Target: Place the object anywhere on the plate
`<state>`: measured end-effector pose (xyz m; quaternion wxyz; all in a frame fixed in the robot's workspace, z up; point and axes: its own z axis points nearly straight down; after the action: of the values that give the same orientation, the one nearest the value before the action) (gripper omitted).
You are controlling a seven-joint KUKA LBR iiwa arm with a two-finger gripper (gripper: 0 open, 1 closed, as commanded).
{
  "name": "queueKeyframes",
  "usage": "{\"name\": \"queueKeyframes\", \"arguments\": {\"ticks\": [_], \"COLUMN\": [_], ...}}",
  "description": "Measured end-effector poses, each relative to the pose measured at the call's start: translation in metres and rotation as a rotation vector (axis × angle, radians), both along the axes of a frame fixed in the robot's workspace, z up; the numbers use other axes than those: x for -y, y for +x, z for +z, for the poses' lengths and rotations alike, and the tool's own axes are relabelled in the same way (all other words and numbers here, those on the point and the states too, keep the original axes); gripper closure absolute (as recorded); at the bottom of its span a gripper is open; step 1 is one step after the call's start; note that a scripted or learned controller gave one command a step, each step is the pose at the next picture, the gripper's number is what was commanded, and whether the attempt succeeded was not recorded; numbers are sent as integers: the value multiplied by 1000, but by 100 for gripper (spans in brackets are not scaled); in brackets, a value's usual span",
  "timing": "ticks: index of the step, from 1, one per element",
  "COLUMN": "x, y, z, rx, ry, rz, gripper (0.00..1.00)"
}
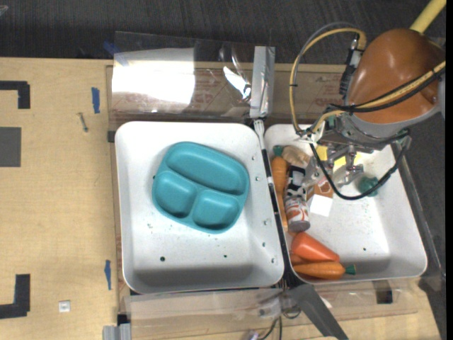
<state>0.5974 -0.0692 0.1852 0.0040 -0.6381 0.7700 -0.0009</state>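
The pincer [338, 163] hangs over the right bin [396, 253], its grip hidden by cabling; toy carrots [315, 253] lie below-left of it, and the teal divided plate [200, 185] waits far left, perhaps its target.

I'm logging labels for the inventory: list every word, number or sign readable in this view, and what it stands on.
None can be read.
Can lying in the right bin: red and white printed label, too blurred to read.
Black-and-white item beside it: pattern, no legible letters.
White card: looks blank.
Teal plate: no markings.
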Motion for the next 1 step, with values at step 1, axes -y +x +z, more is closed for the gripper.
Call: {"name": "queueKeyframes", "arguments": {"ticks": [1], "x": [-46], "y": [25], "z": [0], "rx": [0], "ry": [2], "rz": [-30], "gripper": [100]}}
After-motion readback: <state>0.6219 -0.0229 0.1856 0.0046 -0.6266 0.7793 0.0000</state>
